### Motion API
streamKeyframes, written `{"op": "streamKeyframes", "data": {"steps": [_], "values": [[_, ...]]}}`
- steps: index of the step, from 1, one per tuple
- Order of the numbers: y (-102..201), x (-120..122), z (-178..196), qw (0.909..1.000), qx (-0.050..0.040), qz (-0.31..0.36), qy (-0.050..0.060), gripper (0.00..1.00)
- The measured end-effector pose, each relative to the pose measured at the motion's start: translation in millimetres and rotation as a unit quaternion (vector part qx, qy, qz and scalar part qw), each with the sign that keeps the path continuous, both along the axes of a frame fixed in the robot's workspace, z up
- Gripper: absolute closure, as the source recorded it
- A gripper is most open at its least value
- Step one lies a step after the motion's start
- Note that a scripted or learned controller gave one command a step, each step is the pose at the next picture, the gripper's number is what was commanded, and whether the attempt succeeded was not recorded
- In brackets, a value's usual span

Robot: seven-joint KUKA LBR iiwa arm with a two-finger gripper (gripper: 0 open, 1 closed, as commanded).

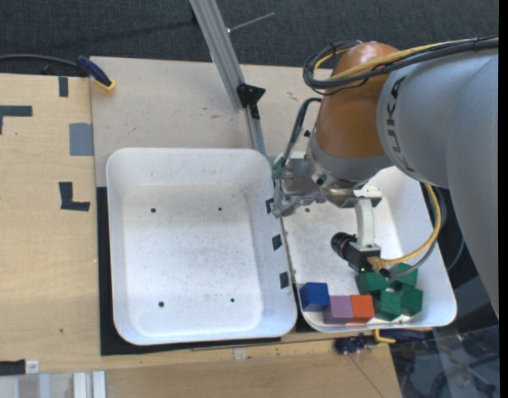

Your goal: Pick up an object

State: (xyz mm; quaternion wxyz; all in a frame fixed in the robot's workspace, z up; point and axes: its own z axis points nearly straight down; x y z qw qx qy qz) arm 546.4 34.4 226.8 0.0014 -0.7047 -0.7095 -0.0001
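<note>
**End effector over the bin wall, blocks bunched at the near end**

On the desk, the left bin sits pressed against the left side of the right bin, and its white floor offers nothing to pick.

The end effector hangs over the right bin's left wall, toward that bin's far half. Seen from above, the wrist hides its tip, so I cannot tell whether it is wide or narrow. Nothing shows held in it. It is well apart from the blocks, so I judge the pick not yet begun.

The candidates lie along the right bin's near wall. The blue block is in the near left corner. The purple block is just to its right and touches the orange block. The green pieces are heaped toward the near right corner.

They are crowded against the wall, probably because loose blocks slide to the rim. That crowding is the difficulty, as there is little room to close around one block. The blue block stands slightly clear of the others, so it looks the easiest choice.
</note>
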Motion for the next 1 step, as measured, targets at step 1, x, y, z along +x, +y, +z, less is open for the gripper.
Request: {"op": "streamKeyframes", "data": {"steps": [1], "values": [[51.2, -17.6, 11.9, 1.0, -0.0001, 0.001, 0.0, 1.0]]}}
